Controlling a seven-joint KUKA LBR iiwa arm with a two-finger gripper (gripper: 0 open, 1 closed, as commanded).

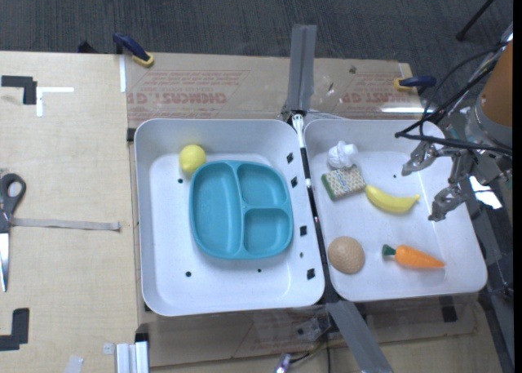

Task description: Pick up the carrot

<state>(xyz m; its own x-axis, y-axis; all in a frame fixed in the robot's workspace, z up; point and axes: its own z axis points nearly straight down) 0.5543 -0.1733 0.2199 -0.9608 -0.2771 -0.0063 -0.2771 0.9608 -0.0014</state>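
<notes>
- The carrot (414, 257) lies flat in the right bin (465, 277), near that bin's front right corner, its green stub end pointing toward the bin's middle.
- The hand (434, 182) hangs over the right bin's right edge, above and behind the carrot and apart from it; its two fingers (444, 200) are spread and nothing sits between them.
- A banana (391, 199) lies near the middle of the right bin, between the hand and a green-and-tan sponge (343, 181).
- A crumpled white object (342, 153) sits just behind the sponge, toward the bin's back left corner.
- A tan, round potato-like item (347, 254) rests near the front left corner of the right bin, left of the carrot.
- The left bin (159, 281) holds a blue divided plate (241, 208), with a yellow lemon (192, 157) touching the plate's back left rim.
- Scissors (7, 200) lie at the tabletop's left edge.
</notes>
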